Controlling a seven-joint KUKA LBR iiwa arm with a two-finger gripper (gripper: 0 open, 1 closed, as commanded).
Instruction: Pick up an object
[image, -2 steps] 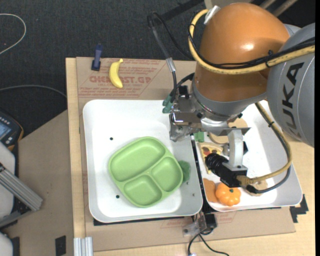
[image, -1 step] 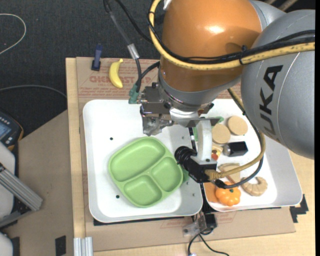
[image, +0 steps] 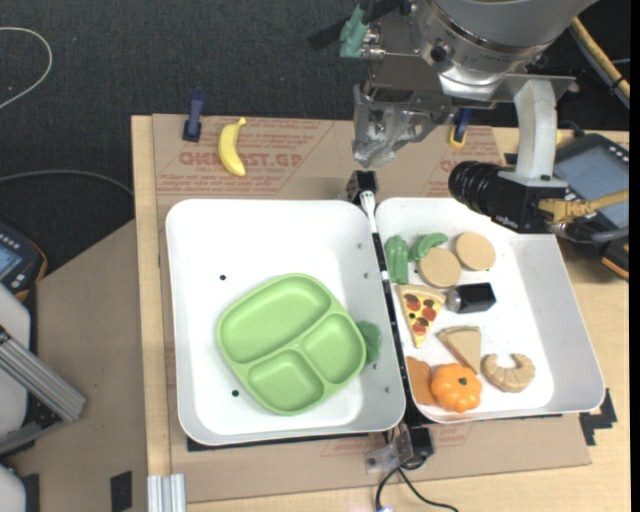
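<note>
My gripper (image: 383, 140) hangs above the cardboard just behind the far edge of the two bins, near the divider between them. Nothing shows beneath it. The right bin (image: 570, 300) holds several toy foods: a green pea pod (image: 398, 259), a green leaf piece (image: 432, 243), two tan round cookies (image: 440, 267) (image: 474, 250), a pizza slice (image: 420, 313), a small black block (image: 473, 297), a bread wedge (image: 462, 347), a croissant (image: 508, 371) and an orange pumpkin (image: 455, 387). In the left bin (image: 190, 300) lies a green divided plate (image: 290, 342).
A yellow banana (image: 232, 147) and a blue clip (image: 192, 117) lie on the cardboard behind the left bin. A small green piece (image: 371, 340) sits against the plate's right edge. A tablet (image: 595, 180) rests at the far right.
</note>
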